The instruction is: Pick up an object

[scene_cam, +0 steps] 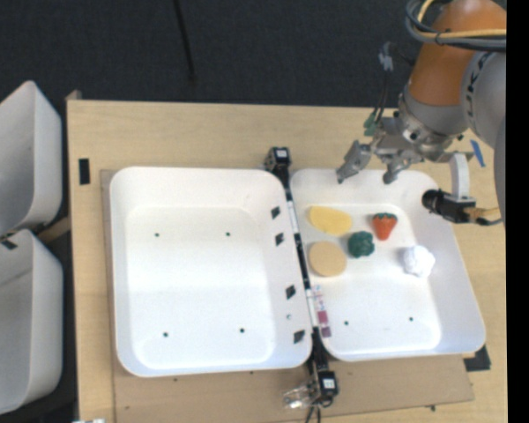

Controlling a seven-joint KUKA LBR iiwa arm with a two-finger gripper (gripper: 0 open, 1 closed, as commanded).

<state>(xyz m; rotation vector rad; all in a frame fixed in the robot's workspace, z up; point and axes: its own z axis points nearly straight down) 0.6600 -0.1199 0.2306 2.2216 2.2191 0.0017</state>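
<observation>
Gripper [368,170] hanging over the far edge of the right bin [450,311], fingers spread apart with nothing between them, both tips pointing down toward the rim. Orange-banded arm [450,60] coming in above it from the far right corner of the bench [88,130].

Nearest the fingers: a yellow oval piece [330,219] lying flat on the bin floor, a little toward the near side of the gripper and close to the divider edge. Just beside it on the near side, a round tan disc [327,259], nearly touching. Between these and the right wall, a dark green lump [361,244] and a red strawberry-like piece [384,226], close together, roughly below the right fingertip but clear of it. Further toward the right edge, a crumpled white lump [417,260], apart from the rest.

Near half of the right bin bare white. Left bin [137,342] alongside, joined at the middle by black clips. Two white containers [13,236] off the bench's left edge.
</observation>
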